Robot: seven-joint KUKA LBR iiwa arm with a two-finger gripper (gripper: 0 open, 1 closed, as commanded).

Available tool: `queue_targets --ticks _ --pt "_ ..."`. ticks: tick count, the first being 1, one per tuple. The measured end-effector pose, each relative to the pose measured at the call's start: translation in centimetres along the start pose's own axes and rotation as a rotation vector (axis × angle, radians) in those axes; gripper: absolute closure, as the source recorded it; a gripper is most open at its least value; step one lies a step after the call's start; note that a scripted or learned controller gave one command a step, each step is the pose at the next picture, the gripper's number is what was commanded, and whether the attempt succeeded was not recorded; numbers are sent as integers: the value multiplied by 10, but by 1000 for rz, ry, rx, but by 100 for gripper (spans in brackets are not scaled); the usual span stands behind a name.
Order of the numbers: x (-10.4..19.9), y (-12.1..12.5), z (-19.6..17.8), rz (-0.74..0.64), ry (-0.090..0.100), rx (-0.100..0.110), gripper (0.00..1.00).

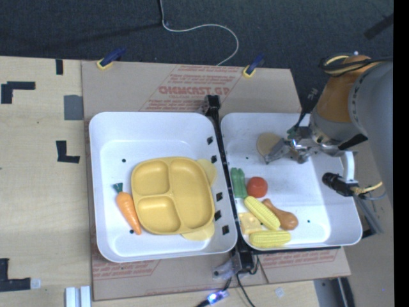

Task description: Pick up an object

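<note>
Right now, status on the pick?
Gripper low in right bin, over tan disc. Nothing visibly held. Toy food clustered nearer front.

bins (108, 139): glossy white plastic | tray (172, 194): smooth yellow plastic | bench (38, 171): matt wood

Dark carpeted floor (77, 18) across the top, crossed by a thin white cable (211, 27) looping toward the counter. Pale wooden counter (38, 203) marked with black tape pieces (64, 151). Brown cardboard sheet (192, 88) with red lettering laid flat on it, clipped at the far edge by two blue-and-yellow clamps (110, 58). Even, soft light.
</note>
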State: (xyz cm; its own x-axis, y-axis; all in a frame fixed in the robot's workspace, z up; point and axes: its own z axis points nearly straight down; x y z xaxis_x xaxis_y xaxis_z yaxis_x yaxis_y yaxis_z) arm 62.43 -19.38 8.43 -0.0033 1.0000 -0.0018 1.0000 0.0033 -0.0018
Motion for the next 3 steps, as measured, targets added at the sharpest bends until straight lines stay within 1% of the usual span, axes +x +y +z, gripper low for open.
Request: queue_targets --ticks 1,2,3 --pt "0 0 -11 -1 -1 -1 100" --pt "-1 -2 -54 3 1 -3 100" --pt "-7 0 -115 3 0 -7 100"
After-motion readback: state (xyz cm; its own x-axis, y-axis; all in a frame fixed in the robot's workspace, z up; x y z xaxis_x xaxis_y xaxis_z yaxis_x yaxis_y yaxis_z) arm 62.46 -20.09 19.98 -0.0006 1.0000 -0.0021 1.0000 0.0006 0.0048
